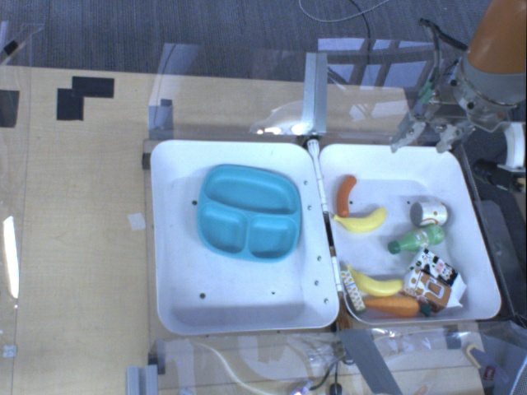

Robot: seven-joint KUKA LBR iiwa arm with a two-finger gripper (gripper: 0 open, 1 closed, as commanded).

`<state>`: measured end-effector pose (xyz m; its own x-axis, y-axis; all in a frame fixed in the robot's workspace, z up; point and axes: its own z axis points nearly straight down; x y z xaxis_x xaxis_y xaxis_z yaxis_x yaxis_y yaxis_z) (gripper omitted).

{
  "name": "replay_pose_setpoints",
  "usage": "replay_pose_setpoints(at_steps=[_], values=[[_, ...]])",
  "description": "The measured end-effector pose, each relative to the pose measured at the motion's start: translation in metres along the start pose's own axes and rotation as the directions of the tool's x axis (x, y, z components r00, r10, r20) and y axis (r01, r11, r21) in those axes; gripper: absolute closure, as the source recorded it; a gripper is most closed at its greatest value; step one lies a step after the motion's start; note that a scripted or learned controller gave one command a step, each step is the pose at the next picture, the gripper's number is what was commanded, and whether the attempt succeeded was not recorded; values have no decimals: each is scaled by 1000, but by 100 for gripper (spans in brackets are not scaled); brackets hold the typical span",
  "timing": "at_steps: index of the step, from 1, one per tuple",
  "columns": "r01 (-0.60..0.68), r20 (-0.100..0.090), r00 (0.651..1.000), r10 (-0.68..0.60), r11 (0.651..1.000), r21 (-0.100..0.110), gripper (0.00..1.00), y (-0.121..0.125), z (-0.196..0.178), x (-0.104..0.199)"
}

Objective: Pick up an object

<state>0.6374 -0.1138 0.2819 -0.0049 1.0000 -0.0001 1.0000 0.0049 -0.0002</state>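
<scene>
My gripper (424, 139) hangs above the back edge of the right bin (387, 167), fingers spread apart and open, with nothing between them. Below it in that bin lie a red-orange sausage (346, 194), a yellow banana (362, 220), a small grey can (429, 214) and a green bottle (416, 239). Nearer the front edge are a second banana (375, 284), an orange carrot (394, 306) and a printed carton (432, 276). All the objects rest on the bin floor, well apart from the gripper.
The left bin (181, 286) holds a blue divided plate (248, 211). A grey metal post (315, 89) rises behind the ridge between the bins. A black cable (346, 6) loops on the dark floor at the back.
</scene>
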Motion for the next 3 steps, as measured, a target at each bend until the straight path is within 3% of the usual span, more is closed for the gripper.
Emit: replay_pose_setpoints(at_steps=[1, 2, 3], values=[[-213, 0, 977, 213, 977, -3, 0, -72, 85, -30], [-200, -1, 980, 200, 980, -15, 0, -47, 192, 1], [-200, -4, 980, 200, 980, -20, 100, -45, 180, 2]])
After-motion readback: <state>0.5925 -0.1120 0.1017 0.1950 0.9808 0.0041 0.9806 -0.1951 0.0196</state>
